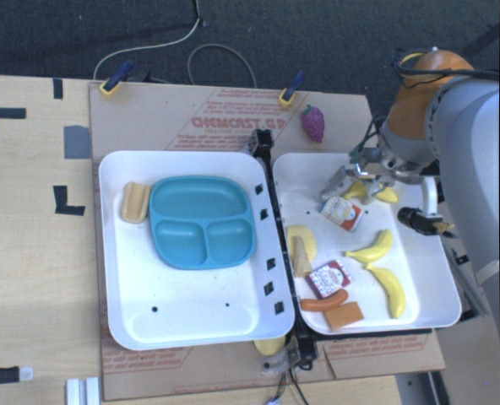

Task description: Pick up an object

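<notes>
My gripper [352, 180] hangs low over the back of the right bin [423, 226], reaching in from the right. Just beneath it lies a small yellow piece [355, 191], with another yellow piece [388, 196] to its right. A white and red packet [343, 213] sits directly in front of the gripper. Further forward lie two bananas [372, 248] [391, 290], a pale yellow slice [301, 250], a red packet [328, 278], a sausage [323, 303] and an orange block [345, 315]. Whether the gripper touches anything is unclear.
The left bin [123, 302] holds a blue divided plate [203, 222] and a tan bread piece [134, 202]. Purple grapes [313, 123] lie on the cardboard behind the right bin. A black divider [271, 226] runs between the bins.
</notes>
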Action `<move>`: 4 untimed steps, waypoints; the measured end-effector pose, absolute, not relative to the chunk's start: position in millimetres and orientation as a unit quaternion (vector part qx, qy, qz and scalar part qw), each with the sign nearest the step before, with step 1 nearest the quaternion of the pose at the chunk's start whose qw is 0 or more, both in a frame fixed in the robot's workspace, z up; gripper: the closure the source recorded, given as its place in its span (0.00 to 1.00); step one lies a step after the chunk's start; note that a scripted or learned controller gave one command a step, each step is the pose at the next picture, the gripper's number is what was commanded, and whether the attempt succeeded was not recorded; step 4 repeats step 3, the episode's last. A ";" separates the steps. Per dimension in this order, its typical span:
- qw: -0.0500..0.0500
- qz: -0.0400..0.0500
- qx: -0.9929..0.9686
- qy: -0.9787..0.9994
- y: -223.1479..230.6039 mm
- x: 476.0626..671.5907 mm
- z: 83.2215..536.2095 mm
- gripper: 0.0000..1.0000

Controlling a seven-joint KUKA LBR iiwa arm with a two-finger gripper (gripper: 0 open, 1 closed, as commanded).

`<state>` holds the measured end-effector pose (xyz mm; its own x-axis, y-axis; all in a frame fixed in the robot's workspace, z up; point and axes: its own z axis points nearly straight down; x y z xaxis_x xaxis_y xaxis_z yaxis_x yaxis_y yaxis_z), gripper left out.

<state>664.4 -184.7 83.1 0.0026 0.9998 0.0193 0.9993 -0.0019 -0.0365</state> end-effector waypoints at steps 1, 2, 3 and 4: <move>-0.002 0.000 -0.707 -0.707 -147.5 624.7 86.9 0.00; -0.004 -0.001 -0.707 -0.707 -141.0 601.4 87.2 0.00; -0.004 -0.001 -0.707 -0.707 -141.7 601.8 97.1 1.00; -0.004 -0.001 -0.707 -0.707 -141.7 601.8 97.1 1.00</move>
